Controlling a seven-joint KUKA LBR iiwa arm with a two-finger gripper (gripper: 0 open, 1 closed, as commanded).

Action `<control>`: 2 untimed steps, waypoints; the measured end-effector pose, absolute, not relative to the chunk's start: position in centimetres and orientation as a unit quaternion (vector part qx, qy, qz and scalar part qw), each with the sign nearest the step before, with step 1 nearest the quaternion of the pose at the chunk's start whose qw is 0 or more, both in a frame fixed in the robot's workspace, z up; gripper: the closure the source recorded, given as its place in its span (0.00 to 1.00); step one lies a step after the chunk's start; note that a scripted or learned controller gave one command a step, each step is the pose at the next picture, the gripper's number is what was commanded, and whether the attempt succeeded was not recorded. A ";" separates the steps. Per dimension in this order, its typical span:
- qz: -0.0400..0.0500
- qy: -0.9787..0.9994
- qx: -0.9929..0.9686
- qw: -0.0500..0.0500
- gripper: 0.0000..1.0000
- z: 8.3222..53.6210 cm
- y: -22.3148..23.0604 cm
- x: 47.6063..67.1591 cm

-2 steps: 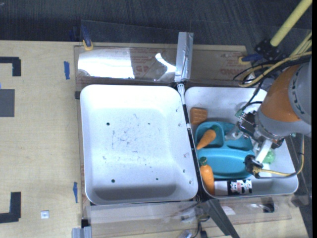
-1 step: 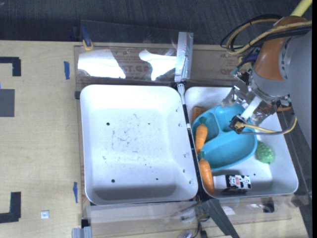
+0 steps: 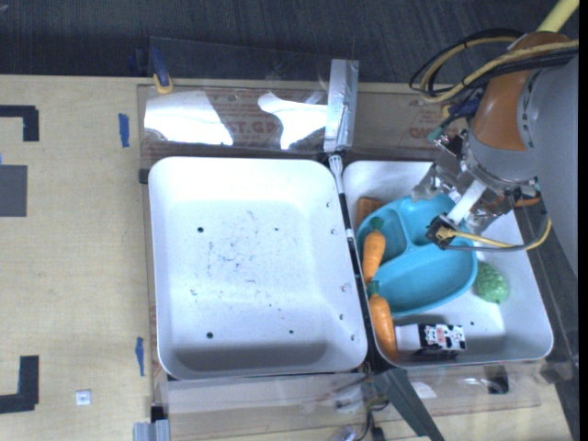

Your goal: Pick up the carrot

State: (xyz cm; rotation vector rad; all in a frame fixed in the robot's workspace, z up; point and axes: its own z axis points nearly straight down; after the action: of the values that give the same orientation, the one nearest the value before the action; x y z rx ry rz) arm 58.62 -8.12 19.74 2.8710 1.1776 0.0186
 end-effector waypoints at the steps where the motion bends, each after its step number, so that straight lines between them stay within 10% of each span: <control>1: -0.002 0.211 0.978 0.006 0.00 11.6 -10.4 53.4; 2: -0.001 0.211 0.977 -0.001 0.00 18.6 -4.9 62.4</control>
State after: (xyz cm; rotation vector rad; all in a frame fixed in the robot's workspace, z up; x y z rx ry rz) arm 62.44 -4.89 18.57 3.0724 0.6643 -0.0016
